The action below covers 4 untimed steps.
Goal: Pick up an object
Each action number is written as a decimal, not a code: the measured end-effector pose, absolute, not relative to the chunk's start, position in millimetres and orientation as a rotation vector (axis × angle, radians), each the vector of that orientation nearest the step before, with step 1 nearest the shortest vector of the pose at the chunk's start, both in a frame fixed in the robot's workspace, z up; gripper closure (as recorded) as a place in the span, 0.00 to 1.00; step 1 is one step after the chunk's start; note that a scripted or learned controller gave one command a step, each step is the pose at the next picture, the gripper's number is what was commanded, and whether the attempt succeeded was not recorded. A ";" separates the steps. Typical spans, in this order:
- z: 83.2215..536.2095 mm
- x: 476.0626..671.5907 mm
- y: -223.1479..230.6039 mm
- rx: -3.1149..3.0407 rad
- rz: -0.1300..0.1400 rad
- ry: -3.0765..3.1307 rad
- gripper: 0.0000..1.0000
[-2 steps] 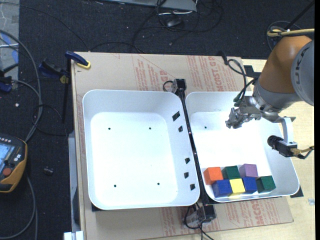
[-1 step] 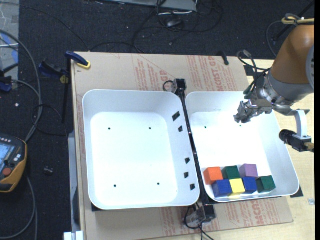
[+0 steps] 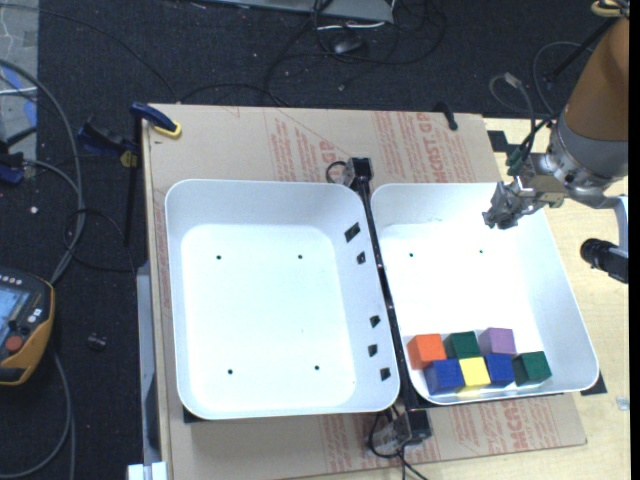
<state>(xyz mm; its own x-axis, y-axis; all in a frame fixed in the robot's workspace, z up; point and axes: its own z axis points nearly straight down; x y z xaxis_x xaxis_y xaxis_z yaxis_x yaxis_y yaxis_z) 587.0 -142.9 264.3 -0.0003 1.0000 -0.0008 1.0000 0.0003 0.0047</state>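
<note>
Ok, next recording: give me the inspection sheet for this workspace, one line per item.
Surface: brown cardboard sheet with red print, bearing the left bin and the right bin, both white, side by side.
Job's things: six blocks clustered at the right bin's near edge: orange block, dark green block, purple block, blue block, yellow block, green block.
Clutter: blue-and-yellow clamp at the cardboard's far left corner.
Grippers: gripper over the right bin's far edge, apart from the blocks; fingers unclear.
Cables: black cables on the floor.
Surroundings: dark carpet; yellow handheld unit at left.
</note>
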 end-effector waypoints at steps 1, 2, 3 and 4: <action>250.0 581.1 -94.2 2.219 0.000 2.226 1.00; 235.4 566.7 -40.8 2.218 0.000 2.227 1.00; 229.8 552.4 14.2 2.217 0.000 2.228 1.00; 235.9 545.8 64.7 2.217 0.001 2.227 1.00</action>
